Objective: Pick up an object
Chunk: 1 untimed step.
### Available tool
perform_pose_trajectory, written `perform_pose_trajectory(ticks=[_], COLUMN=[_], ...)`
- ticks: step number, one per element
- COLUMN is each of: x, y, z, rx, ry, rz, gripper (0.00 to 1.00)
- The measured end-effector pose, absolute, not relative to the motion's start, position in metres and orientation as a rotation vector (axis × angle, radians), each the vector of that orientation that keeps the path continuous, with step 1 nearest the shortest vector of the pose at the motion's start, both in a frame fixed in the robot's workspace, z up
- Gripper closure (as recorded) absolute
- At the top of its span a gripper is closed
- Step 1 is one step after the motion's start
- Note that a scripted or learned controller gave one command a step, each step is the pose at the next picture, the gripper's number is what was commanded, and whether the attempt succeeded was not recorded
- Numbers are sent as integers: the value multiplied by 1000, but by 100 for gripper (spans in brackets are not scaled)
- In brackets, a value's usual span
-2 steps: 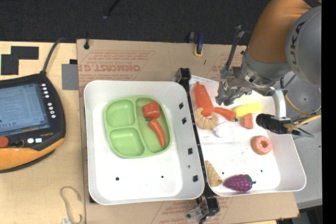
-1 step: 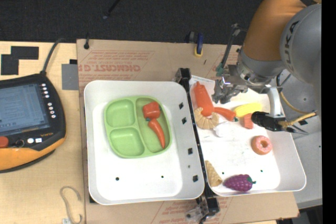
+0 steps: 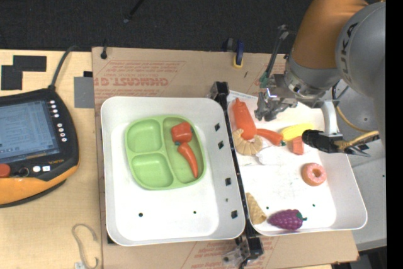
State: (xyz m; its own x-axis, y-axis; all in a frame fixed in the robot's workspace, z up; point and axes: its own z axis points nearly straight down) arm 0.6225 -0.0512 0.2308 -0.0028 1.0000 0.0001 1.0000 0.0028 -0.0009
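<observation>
My gripper [image 3: 269, 108] hangs over the back of the right bin [image 3: 352, 198], just right of a long orange-red carrot-like piece [image 3: 243, 118] and above a small red pepper [image 3: 271, 135]. Nothing is visibly held in it. Close by lie a yellow banana [image 3: 295, 131], a small orange chunk [image 3: 297, 147] and a beige frilly piece [image 3: 247, 145]. Further forward in the same bin are a pink donut [image 3: 313, 174], purple grapes [image 3: 286, 218] and a tan cone [image 3: 255, 207].
The left bin [image 3: 119, 205] holds a green divided tray [image 3: 151, 164] with a red pepper [image 3: 181, 131] and a red chili [image 3: 189, 159] in its right compartment. A black-and-orange pendant [image 3: 31, 142] lies left of the bins. The arm's grey body [image 3: 352, 60] looms over the right bin's back right.
</observation>
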Motion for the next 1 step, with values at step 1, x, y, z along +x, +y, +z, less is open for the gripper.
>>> perform_pose_trajectory(ticks=[1], x=[619], y=[-62], z=[220], rx=[-2221], ry=[-2219], rz=[5], gripper=[100])
